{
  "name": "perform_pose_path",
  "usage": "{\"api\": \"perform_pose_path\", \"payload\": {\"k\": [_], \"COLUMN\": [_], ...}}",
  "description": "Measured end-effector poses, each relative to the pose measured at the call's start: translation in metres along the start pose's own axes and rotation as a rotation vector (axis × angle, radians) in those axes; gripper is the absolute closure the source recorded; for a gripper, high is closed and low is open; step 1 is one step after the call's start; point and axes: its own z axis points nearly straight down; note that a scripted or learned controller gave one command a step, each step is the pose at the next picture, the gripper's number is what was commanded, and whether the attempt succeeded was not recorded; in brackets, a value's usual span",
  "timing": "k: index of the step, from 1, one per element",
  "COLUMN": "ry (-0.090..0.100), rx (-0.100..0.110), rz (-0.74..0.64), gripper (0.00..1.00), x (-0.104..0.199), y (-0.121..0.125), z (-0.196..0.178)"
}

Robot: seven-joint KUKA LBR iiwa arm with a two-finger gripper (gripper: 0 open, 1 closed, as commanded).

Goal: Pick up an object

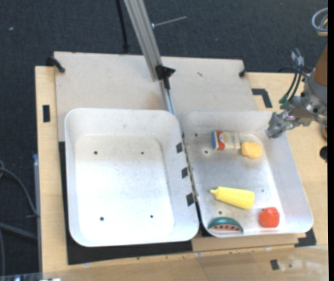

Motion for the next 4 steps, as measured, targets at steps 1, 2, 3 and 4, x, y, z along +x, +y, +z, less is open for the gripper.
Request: {"api": "perform_pose_path", "payload": {"k": [1,2,3,4], "ry": [0.003,0.003,0.005,0.005], "rx": [0.005,0.006,0.006,0.008], "rz": [-0.004,-0.003,-0.006,-0.006], "gripper": [1.00,1.00,1.00,1.00], "x": [0.056,0.101,0.159,0.221], "y": [-0.011,-0.008,-0.010,-0.017], "z": [0.002,0.010,0.002,0.003]}}
